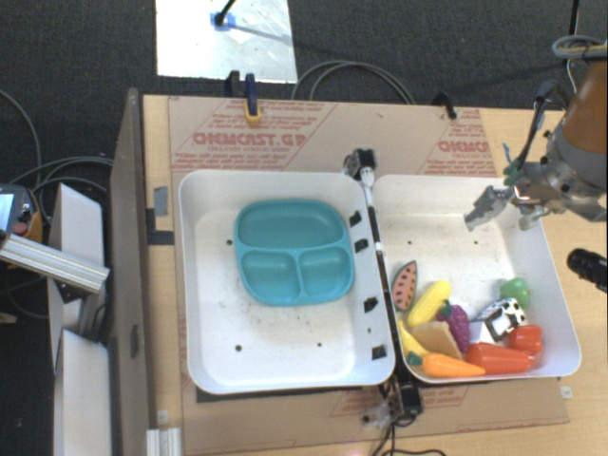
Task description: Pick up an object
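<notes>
Gripper (501, 204) hovers over the right bin (432, 231), grip state impossible to tell, approach step underway, and next it must drop toward the toy pile (465, 335).

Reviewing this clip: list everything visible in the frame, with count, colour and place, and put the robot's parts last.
Shallow plastic bins: two, white, side by side on the bench.
Divided plastic plate: one, teal, three compartments, in the left bin.
Toy watermelon slice: one, red with green rind, right bin, near the divider.
Toy banana: one, yellow, right bin, beside the slice.
Toy grapes: one bunch, purple, right bin's near end.
Toy carrot: one, orange, against the right bin's near wall.
Toy pepper: one, red, right bin's near corner.
Round toy: one, green, by the right wall.
Cardboard sheet: one, tan with red print, under the bins.
Arm's tool: one, grey, over the right bin's far end.
</notes>
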